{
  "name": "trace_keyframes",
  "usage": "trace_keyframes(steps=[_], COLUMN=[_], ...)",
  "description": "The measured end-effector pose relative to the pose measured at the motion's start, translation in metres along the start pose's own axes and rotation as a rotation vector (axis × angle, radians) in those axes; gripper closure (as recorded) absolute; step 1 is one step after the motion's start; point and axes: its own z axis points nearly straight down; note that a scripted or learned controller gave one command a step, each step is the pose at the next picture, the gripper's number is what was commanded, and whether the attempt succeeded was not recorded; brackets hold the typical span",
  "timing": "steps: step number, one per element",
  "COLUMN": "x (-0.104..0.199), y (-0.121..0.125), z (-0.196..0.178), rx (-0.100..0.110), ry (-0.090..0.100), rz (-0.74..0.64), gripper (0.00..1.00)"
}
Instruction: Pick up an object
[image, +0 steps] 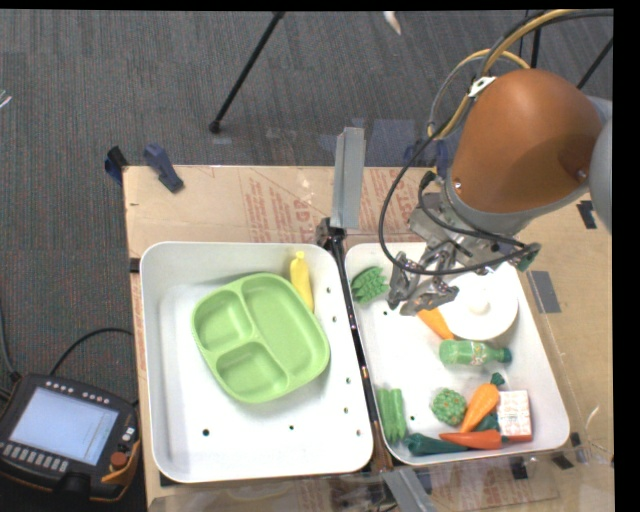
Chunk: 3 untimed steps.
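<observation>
My gripper (418, 298) hangs low over the upper left part of the right bin (400, 350), under the grey arm with its big orange band. Its fingers look open, with nothing visible between them. An orange carrot piece (436, 323) lies just below and right of the fingertips. A green leafy toy (368, 285) sits to the gripper's left by the bin wall. A white round disc (484, 311) lies to its right, partly under the wrist. A green bottle (472, 353) lies further down.
The right bin's lower end holds a green pod (392, 413), a green knobbly ball (449, 405), an orange carrot (481, 404), a white-and-red box (514, 415) and a dark green vegetable (432, 445). The left bin (175, 420) holds a green divided plate (260, 336) and a yellow toy (301, 281).
</observation>
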Motion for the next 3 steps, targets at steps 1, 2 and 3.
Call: trace_keyframes(steps=[1,2,3], x=[-0.088,-0.087,-0.027], y=[-0.006,-0.007,0.010], z=[0.007,0.006,0.090], rx=[-0.007,-0.005,-0.011], ry=[0.003,0.002,0.010], rz=[-0.093,-0.091,0.024], gripper=[1.00,0.00,0.00])
